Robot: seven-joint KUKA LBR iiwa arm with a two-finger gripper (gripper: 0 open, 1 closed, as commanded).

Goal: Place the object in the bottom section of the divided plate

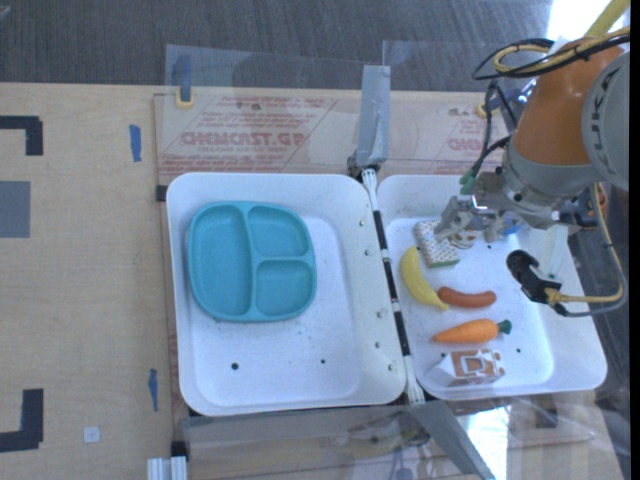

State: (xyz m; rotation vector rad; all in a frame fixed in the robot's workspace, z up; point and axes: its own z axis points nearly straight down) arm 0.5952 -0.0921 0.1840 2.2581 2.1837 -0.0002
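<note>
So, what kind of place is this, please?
Probably a robot test bench in a lab: two white bins on a taped wooden bench, toy food like a carrot, and a robot arm reaching in.

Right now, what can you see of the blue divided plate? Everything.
The light blue, rounded-square divided plate, plastic by its look, lies flat and right side up in the left shallow white bin, toward that bin's upper left. Raised ridges split it into three sections: one long section along its left side and two smaller ones stacked on its right. All three hold nothing. It rests on the bin floor and nothing else touches it; the toy foods lie in the other bin.
</note>
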